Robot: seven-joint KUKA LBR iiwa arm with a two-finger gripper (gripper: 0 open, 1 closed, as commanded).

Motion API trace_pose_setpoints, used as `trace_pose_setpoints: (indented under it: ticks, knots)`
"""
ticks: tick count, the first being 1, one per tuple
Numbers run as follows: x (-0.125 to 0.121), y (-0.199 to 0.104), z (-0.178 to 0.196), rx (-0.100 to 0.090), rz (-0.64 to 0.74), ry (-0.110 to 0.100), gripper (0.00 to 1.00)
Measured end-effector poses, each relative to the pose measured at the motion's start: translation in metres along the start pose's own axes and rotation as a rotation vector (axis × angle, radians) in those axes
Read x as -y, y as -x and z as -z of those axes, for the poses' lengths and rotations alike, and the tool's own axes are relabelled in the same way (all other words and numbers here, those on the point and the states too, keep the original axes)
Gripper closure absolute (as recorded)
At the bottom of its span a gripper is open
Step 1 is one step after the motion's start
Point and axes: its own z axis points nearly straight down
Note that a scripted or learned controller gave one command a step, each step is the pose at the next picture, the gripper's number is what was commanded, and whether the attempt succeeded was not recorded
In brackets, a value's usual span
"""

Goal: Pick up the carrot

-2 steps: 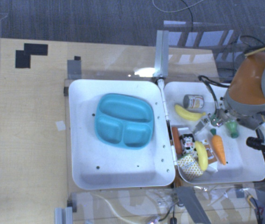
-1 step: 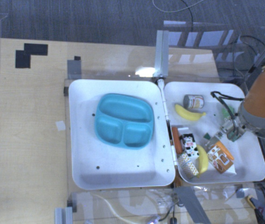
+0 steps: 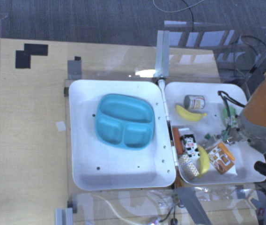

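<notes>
A slim orange-brown carrot [image 3: 174,139] lies along the left wall of the right bin [image 3: 238,92], just left of a small cow-patterned box [image 3: 188,144]. The arm comes in from the right, its orange band [image 3: 264,104] over the bin's right side. My gripper [image 3: 225,136] hangs low over the right half of that bin, above an orange snack box [image 3: 222,158]. It is well to the right of the carrot, with other items in between. I see nothing held in it.
The right bin also holds a tin can [image 3: 194,101], a banana [image 3: 190,113] below it and a second banana [image 3: 203,159] near the front. The left bin [image 3: 84,125] bears a blue divided plate [image 3: 124,120]. A metal post [image 3: 162,55] stands behind the bins.
</notes>
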Motion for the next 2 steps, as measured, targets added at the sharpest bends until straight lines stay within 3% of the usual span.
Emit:
trace_pose_setpoints:
  ticks: [1,2]
  knots:
    - [-0.003,-0.002,0.011,-0.004,0.004,0.003,1.00]
    - [-0.030,-0.051,0.119,-0.008,-0.070,-0.010,1.00]
